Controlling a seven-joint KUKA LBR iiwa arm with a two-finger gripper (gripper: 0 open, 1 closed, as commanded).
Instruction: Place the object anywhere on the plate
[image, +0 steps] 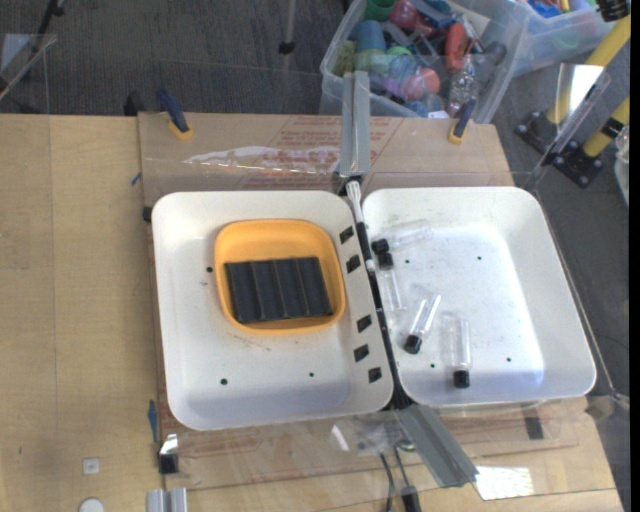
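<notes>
Sitting flat within the raised rim of orange square plastic plate (232, 240), left of frame centre, so not sliding off: black ribbed rectangular block (277, 289). Placement looking done. Lying loose at right - clear black-capped plastic tubes (425, 312).

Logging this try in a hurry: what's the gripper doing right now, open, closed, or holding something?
Gripper: cannot be told from this picture.
The black ridged object lies free on the orange plate.
</notes>
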